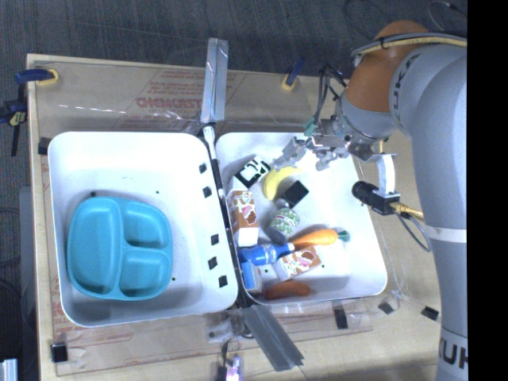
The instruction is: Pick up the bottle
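Grey metal and an orange band mark the KUKA arm (413, 78) as it reaches in from 3 o'clock, its gripper (305, 153) poised over the upper part of the right bin (361, 248). How far the gripper is open cannot be told from this angle, and nothing can be seen caught in it.

Just at the gripper's 7 o'clock lies a yellow, banana-like item (274, 182), touching a small black block (295, 192); a black-and-white card (252, 171) sits beside them toward 9 o'clock. Farther toward 6 o'clock, a clear bottle (283, 221) with a green-patterned label lies tilted near the bin's centre, well apart from the gripper. A carrot (315, 237) lies just below it, then a printed packet (300, 263), a blue-capped container (260, 254) and a brown sausage-like item (286, 290) along the bin's lower wall. A carton (243, 210) lies against the divider.

In the left bin (127, 153), at 9 o'clock, rests a blue sectioned tray (119, 248). Both bins sit on a tan surface (119, 86).
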Controlling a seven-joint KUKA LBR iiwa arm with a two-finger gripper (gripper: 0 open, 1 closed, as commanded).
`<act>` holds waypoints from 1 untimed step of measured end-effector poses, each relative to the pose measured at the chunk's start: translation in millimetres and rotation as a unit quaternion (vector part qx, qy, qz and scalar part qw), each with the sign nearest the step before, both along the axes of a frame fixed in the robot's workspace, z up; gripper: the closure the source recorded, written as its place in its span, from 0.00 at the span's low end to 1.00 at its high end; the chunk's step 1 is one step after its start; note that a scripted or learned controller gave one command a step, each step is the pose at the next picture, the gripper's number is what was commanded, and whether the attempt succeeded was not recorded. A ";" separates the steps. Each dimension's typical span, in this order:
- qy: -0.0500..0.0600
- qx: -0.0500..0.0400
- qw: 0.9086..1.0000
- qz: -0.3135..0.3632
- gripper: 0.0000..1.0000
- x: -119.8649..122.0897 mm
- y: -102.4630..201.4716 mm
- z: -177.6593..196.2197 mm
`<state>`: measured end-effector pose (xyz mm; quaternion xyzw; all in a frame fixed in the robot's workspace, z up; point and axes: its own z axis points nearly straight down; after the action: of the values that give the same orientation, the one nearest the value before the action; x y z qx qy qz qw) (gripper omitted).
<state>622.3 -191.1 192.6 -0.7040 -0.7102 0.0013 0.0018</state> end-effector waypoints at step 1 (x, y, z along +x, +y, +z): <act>-0.011 -0.002 1.000 -0.025 0.00 -69.5 40.6 -81.8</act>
<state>552.9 -150.6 110.8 -0.7214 -0.6925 -0.0054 -0.0072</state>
